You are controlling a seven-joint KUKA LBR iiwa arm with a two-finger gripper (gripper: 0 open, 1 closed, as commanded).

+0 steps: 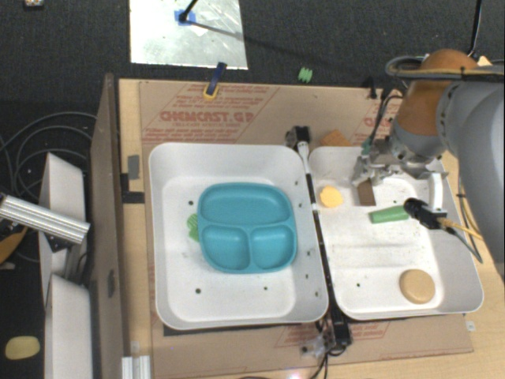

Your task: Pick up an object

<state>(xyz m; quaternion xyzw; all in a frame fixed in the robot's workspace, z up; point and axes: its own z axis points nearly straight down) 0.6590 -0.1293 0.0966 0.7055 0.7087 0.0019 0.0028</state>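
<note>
Your bench [237,113]: brown cardboard top with red print, sitting on dark speckled carpet [63,46]. Shiny metal sheet [188,22] lies on carpet beyond bench's far edge. Off bench's left edge you see coiled black cables [31,144], white upright panel [67,235], silver bar [43,218]. Lighting even, overhead.

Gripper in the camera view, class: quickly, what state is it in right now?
Gripper: low over the right bin, above a brown block; open or closed cannot be told, and no object is seen held.
</note>
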